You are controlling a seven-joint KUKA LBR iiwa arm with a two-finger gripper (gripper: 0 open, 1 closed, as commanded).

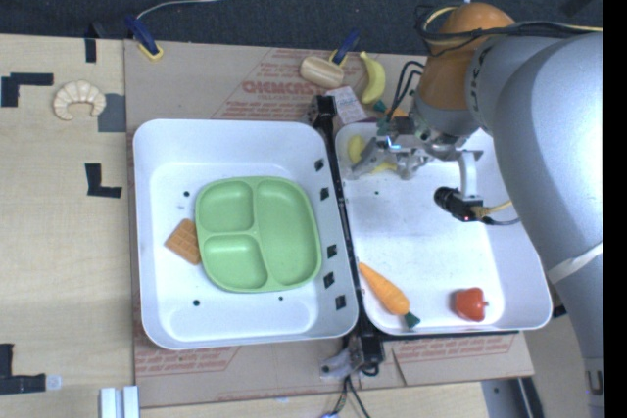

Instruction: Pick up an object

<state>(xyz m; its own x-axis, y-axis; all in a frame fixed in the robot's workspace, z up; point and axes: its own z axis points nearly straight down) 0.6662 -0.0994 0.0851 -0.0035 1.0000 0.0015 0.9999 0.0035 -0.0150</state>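
Orange carrot and red tomato lie by the right bin's near edge. Farther in, at its far-left corner, our gripper meets a yellow object; we cannot tell its jaw state. So close to the wall, we risk a snag or slip.

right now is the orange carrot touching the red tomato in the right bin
Apart. The camera view shows bare white bin floor between the orange carrot and the red tomato, both near the right bin's front edge.

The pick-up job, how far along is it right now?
Early stage. Done: the gripper has reached the right bin's back corner, over a yellow item. In hand: nothing visibly held. Left: grasping and lifting; the carrot and tomato lie untouched.
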